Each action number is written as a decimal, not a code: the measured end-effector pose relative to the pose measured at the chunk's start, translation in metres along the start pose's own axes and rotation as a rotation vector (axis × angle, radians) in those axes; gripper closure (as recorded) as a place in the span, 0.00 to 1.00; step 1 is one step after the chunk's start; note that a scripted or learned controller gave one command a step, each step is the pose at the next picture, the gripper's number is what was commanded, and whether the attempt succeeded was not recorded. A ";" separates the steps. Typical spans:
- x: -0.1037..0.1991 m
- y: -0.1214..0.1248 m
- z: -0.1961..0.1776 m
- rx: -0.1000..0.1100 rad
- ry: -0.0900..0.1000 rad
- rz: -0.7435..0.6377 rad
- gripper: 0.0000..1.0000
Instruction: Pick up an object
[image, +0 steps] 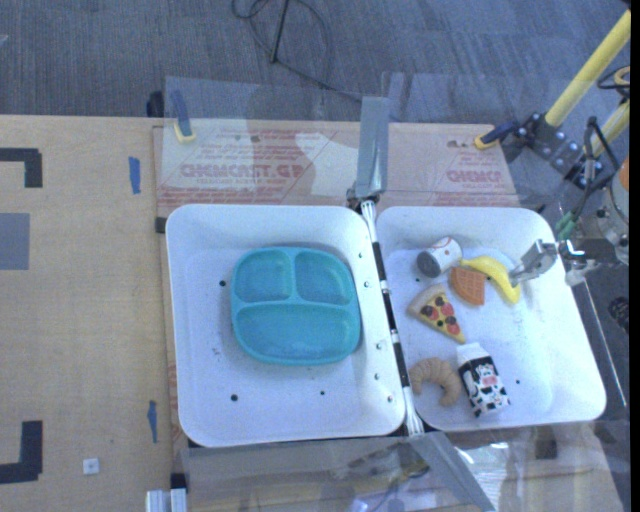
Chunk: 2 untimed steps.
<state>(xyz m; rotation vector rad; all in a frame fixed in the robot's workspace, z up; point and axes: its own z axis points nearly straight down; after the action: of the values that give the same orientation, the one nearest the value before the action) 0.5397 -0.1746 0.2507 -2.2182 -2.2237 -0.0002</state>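
**Gripper at the right bin's upper right edge, beside the banana**

Starting at the left of the frame, I see the wooden surface (80, 300) with black corner marks and bits of blue tape. Next comes the left bin (195, 400), which holds a teal divided plate (295, 305) lying flat near its middle.

Moving right across the seam between the bins, I reach the right bin (560, 390), where the loose objects lie. In its upper part a small white and grey cup (437, 256) lies on its side, with an orange waffle-like piece (468, 286) just beside it and a yellow banana (492, 273) touching that piece's right side. Below them sits a pizza slice (438, 314). Lower still, a croissant (435, 378) lies just beside a small milk carton (482, 382) with black spots.

At the far right, my gripper (532, 262) hangs over the bin's upper right area, just beside the banana's right end. I cannot tell how it is set, and I see nothing in it.
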 end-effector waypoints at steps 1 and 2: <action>-0.003 0.023 0.145 0.001 0.000 0.181 0.00; 0.032 0.077 0.163 -0.006 -0.002 0.216 0.00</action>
<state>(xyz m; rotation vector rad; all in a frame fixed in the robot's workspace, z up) 0.6165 -0.1418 0.0875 -2.4495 -1.9751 -0.0047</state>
